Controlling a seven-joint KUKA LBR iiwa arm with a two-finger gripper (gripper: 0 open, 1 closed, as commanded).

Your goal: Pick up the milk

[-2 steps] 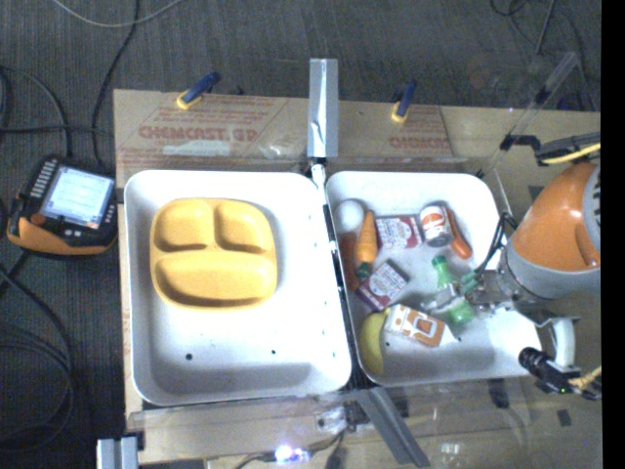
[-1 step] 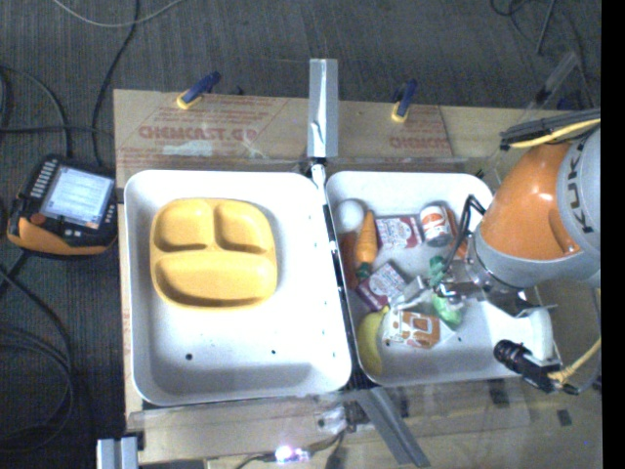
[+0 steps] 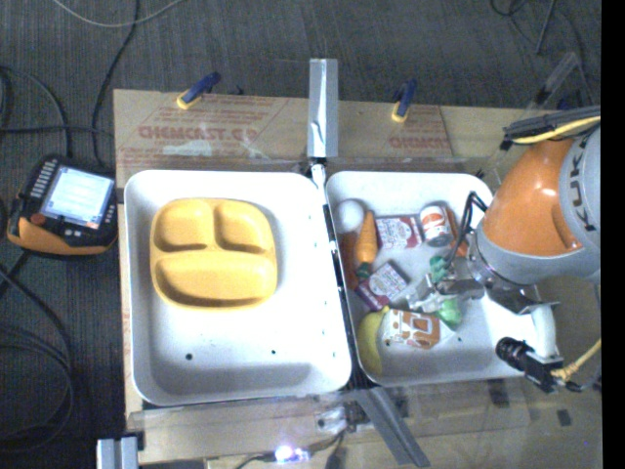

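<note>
The milk (image 3: 410, 328) is a small white carton with orange-brown print. It lies on its side near the front of the right bin (image 3: 430, 367), next to a yellow fruit (image 3: 368, 337). My gripper (image 3: 442, 283) hangs just behind and to the right of the carton, low over the clutter. The grey and orange arm (image 3: 532, 218) covers the bin's right side. Nothing can be seen held in the gripper.
The right bin also holds a carrot (image 3: 366, 236), a white ball (image 3: 349, 213), a red-and-white box (image 3: 395, 231), a can (image 3: 435, 223), a purple packet (image 3: 387, 279) and a green item (image 3: 450, 311). The left bin (image 3: 225, 350) holds a yellow divided tray (image 3: 215, 252).
</note>
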